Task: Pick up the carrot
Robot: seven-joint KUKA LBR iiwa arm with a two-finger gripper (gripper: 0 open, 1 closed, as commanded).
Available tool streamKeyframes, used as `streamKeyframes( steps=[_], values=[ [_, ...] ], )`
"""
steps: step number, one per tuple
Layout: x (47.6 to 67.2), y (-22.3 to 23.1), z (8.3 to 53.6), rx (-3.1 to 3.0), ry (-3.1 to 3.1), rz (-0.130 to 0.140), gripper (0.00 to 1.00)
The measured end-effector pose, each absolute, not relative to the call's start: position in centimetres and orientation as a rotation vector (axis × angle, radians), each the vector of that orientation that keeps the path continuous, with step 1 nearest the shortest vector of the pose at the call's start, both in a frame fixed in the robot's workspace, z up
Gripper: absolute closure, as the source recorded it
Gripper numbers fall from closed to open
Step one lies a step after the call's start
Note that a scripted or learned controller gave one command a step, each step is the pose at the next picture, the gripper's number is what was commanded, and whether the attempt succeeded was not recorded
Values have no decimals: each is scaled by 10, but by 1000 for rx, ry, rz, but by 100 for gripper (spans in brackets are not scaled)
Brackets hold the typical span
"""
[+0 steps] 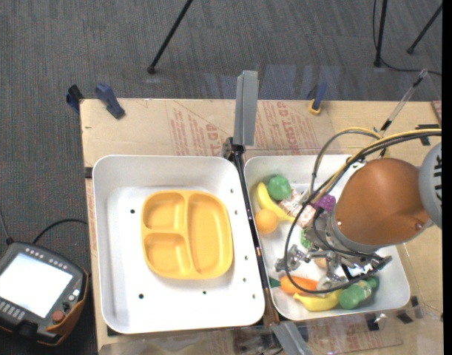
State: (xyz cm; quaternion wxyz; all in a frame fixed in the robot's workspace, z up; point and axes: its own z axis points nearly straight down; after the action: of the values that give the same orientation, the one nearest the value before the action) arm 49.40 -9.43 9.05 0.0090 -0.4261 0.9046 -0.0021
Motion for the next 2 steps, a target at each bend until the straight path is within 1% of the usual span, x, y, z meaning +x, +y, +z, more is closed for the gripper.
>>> streamKeyframes(
  steps=[1,2],
  values=[
    [492,-91,98,-1333,2833,3,100],
    [512,-23,188,-1760,2596,4,100]
  ],
)
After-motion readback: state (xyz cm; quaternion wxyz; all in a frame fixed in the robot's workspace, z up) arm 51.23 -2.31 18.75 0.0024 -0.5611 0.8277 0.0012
